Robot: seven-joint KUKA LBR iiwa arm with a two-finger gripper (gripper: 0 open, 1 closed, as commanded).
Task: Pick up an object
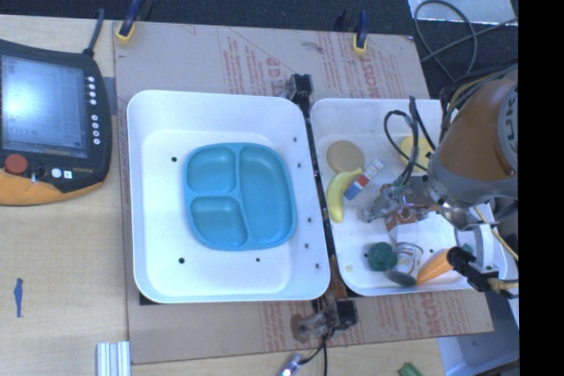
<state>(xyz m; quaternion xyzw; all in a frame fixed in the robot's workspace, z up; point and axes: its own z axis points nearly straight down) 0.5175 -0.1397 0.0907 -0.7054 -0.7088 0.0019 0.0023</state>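
Red printed lettering runs in lines across the brown cardboard sheet (264, 57) lying under the two bins, along its upper strip and again along the lower edge, but the characters are too small and blurred to read. The screen of the handheld control pendant (48, 123) at left glows pale, with no legible text.
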